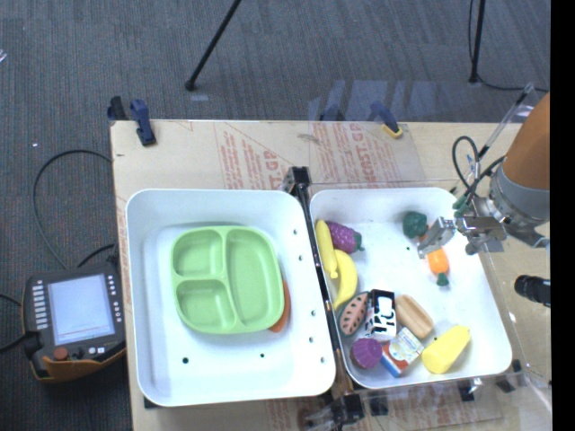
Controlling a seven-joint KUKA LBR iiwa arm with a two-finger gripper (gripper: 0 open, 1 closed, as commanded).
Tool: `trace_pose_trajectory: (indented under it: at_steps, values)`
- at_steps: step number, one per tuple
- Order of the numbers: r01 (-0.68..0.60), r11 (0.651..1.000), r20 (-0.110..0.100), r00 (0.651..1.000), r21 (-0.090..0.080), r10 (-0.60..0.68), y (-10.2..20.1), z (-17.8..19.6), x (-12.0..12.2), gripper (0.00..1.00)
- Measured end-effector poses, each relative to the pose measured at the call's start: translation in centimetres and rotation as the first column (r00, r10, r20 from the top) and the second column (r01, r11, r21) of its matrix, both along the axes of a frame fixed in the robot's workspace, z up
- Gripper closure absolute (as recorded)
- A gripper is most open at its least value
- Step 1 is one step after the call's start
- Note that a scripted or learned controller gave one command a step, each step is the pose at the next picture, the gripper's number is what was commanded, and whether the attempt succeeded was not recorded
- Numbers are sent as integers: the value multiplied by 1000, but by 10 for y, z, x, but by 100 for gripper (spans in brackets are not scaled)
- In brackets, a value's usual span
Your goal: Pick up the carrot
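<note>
Grey carpet and tripod legs lay beyond the bench, where two white bins sat side by side: the left bin (144, 241) bore a green divided plate (227, 278), and the right bin (496, 317) held a jumble of toy food. Near the right bin's right wall lay the carrot (437, 262), small and orange, its green top pointing down toward the bench's near edge, so its long axis ran roughly up-and-down in the view. The gripper (460, 233) hung just above and slightly right of the carrot; its fingers seemed spread apart, with nothing between them. A short drop toward the lower left would probably bring it over the carrot.
</note>
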State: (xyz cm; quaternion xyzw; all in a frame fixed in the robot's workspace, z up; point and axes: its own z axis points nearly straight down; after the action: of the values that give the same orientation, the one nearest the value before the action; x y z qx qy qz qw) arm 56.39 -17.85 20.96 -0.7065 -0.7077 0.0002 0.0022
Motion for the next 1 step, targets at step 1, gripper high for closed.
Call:
trace_pose_trajectory:
  at_steps: [1]
  values:
    - [-29,1000,2,1000,5,29,-28,-124,25,0]
